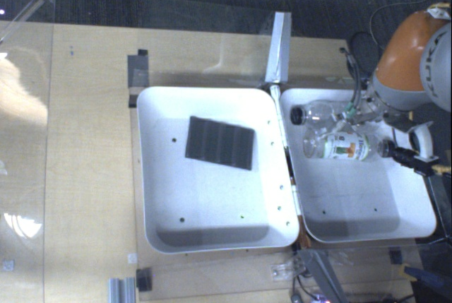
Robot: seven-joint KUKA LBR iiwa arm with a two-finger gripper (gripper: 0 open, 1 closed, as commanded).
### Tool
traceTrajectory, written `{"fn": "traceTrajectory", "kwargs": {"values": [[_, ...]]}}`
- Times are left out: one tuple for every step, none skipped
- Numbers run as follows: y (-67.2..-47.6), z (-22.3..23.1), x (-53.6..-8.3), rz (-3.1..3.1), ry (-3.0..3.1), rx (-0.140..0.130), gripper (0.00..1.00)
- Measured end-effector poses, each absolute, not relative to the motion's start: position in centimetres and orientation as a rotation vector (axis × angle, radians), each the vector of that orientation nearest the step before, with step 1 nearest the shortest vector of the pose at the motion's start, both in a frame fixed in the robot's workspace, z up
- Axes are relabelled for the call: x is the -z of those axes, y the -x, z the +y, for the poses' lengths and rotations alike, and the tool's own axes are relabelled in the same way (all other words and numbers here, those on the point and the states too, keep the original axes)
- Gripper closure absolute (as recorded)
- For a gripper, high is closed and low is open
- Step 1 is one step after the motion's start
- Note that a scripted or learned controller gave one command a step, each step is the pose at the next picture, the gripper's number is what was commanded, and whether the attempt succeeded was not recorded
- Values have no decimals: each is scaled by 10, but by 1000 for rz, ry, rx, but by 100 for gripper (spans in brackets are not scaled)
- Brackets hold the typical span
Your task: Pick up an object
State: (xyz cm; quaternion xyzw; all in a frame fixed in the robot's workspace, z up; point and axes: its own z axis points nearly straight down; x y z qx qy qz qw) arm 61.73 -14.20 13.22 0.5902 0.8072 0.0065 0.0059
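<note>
In the right bin (367, 213) lie two clear plastic bottles. One bottle (318, 113) with a black cap lies on its side near the bin's far wall, cap pointing left. The other bottle (339, 147), with a white and green label, lies just in front of it. My gripper (354, 112) is low over the far part of this bin, at the right end of the black-capped bottle and just above the labelled one. The grey arm with its orange band (404, 58) rises behind it to the right. A flat dark grey rectangular pad (219, 143) lies in the left bin (212, 224).
A grey metal post (278, 47) stands at the far edge between the two bins. Black and white wrist parts (418, 147) hang over the right bin's right wall. Cables (318, 284) lie at the bench's front edge.
</note>
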Motion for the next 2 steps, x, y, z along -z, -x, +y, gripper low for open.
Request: {"fn": "traceTrajectory", "kwargs": {"values": [[-618,-142,-132,2556,-1800,-19,0],[-620,-142,-132,2562,-1779,-21,0]]}}
